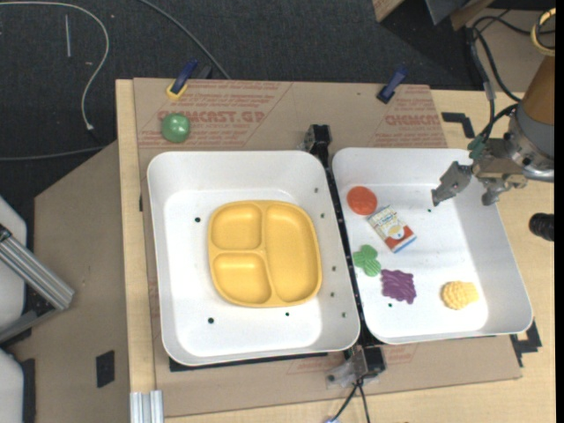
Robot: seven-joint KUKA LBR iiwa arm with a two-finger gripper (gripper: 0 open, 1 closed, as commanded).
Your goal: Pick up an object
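In the right bin (493, 236) lie an orange-red round piece (362, 200), a small white carton with red and blue print (391, 229), a green leafy piece (367, 259), a purple grape bunch (398, 285) and a yellow corn piece (458, 294). My gripper (469, 187) hangs over the bin's upper right part, its two fingers spread apart with nothing between them. It stands to the right of the carton and well above the corn piece.
The left bin (176, 263) holds a yellow divided plate (264, 252). A green ball (176, 128) rests on the cardboard behind the left bin. Blue clamps (183, 78) (391, 85) grip the board's far edge. Cables run at the right.
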